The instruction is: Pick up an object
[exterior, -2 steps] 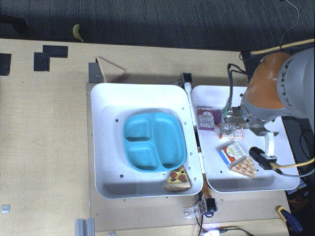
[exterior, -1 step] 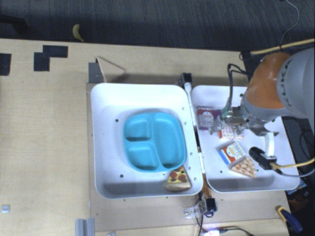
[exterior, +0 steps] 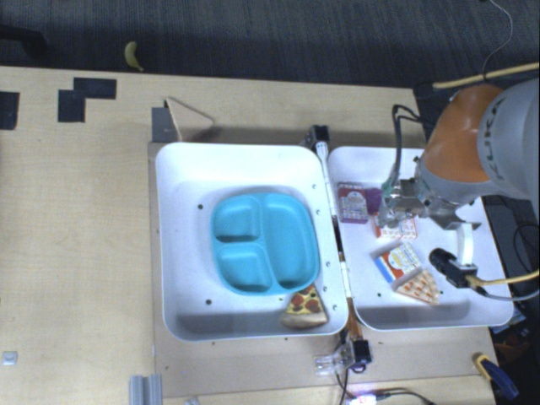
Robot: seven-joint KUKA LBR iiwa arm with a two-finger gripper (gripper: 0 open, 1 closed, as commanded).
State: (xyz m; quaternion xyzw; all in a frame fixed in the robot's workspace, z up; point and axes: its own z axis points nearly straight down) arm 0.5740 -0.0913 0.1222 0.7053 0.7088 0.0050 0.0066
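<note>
Hovering fingers (exterior: 396,213) over right bin (exterior: 498,310), grip state unclear; purple packet (exterior: 354,202) label unreadable.

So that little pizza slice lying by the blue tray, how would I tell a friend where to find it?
Start at the left white bin. The blue divided tray fills its middle. At that tray's near right corner lies the pizza slice; the other slice lies in the right bin.
</note>
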